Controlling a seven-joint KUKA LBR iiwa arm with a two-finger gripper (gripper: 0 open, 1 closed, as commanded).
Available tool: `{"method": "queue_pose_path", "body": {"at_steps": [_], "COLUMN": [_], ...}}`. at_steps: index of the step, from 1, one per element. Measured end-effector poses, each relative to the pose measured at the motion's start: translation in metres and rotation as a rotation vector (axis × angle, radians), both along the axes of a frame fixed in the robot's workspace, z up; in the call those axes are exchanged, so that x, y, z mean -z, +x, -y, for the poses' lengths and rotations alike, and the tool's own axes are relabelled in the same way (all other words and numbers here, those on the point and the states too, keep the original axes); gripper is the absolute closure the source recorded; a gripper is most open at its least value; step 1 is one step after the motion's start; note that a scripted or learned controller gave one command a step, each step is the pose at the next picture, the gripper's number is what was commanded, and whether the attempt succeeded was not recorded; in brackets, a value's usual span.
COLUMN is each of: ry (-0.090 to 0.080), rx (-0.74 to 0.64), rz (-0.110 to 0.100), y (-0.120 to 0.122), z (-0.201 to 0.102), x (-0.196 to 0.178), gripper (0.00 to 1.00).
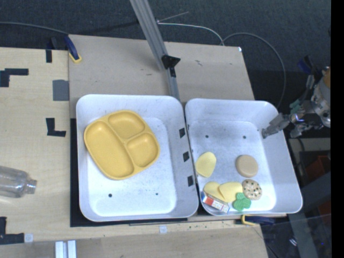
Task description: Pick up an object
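The right bin (pixel 226 117) holds a cluster of small toy foods near its front. A pale yellow piece (pixel 206 164) lies left of a tan round piece (pixel 247 165). In front of them sit a speckled cookie (pixel 251 189), two yellow pieces (pixel 224 190), a green piece (pixel 242 202) and a red and white packet (pixel 215 202). My gripper (pixel 270 129) hangs over the bin's far right rim, well apart from all of these, with nothing seen in it. The arm's wrist (pixel 314 109) is at the right edge of the view.
In the left bin (pixel 129 198) lies a yellow divided plate (pixel 121 143). A slanted metal pole (pixel 149 26) ends at the bins' back edge. A clear bottle (pixel 13 182) lies on the bench at far left. Cables run behind the right bin.
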State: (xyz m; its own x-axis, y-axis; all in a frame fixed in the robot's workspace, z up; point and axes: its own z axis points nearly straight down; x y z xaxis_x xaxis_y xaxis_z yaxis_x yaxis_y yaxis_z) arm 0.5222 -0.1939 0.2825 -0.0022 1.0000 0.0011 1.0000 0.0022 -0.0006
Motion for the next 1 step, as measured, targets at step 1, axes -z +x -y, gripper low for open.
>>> {"method": "queue_pose_path", "body": {"at_steps": [1], "ry": [0.003], "rx": [-0.003], "rz": [-0.009], "y": [-0.0038], "z": [-0.087], "x": [0.1124], "gripper": [0.0]}}
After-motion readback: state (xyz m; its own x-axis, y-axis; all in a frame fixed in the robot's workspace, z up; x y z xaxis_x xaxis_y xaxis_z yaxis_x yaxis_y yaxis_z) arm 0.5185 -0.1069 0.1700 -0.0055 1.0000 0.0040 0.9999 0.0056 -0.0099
